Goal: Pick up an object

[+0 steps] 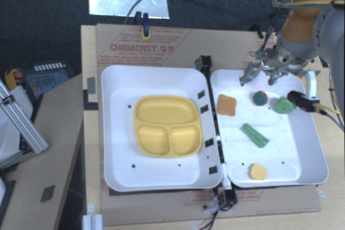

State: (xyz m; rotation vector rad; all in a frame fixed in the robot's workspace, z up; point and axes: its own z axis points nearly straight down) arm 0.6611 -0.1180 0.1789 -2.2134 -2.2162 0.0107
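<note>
My gripper (261, 77) hangs open over the back of the right bin (307, 169), its two grey fingers spread with nothing between them. Just below it lies a small teal and red ball (260, 98). To the ball's right sits a green round piece (283, 105). An orange square piece (226, 105) lies near the bin's left wall. A green bar (254, 135) rests slantwise in the middle, and a yellow round piece (258, 172) lies near the front edge.
The left bin (116, 169) holds a yellow divided tray (167, 125). A black divider with clips (211, 116) runs between the two bins. The orange-banded arm (310, 13) comes in from the upper right.
</note>
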